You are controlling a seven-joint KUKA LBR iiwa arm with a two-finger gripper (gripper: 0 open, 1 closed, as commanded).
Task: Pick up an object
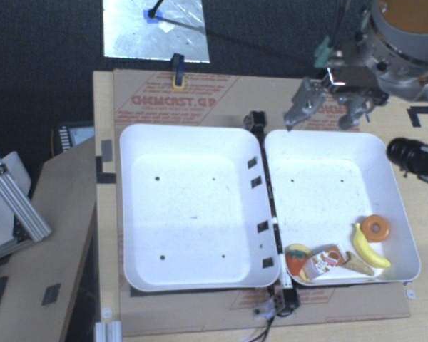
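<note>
A tan cardboard-topped bench [200,95] bears two glossy white bins; the right bin [321,152] holds a curved yellow banana [369,251] in its near corner; the jaws [321,112] hang spread above its far rim, pinching nothing.

The gripper [322,115] hangs with fingers spread above the right bin's [328,144] far rim; a banana [367,247] and orange ring [374,227] lie in that bin's near right corner.

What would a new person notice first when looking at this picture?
Probably the bright items crowded in the near right corner of the right bin: a yellow banana, an orange ring and a red-and-white packet. Next, the end effector hanging above that bin's far edge, with open fingers.
</note>
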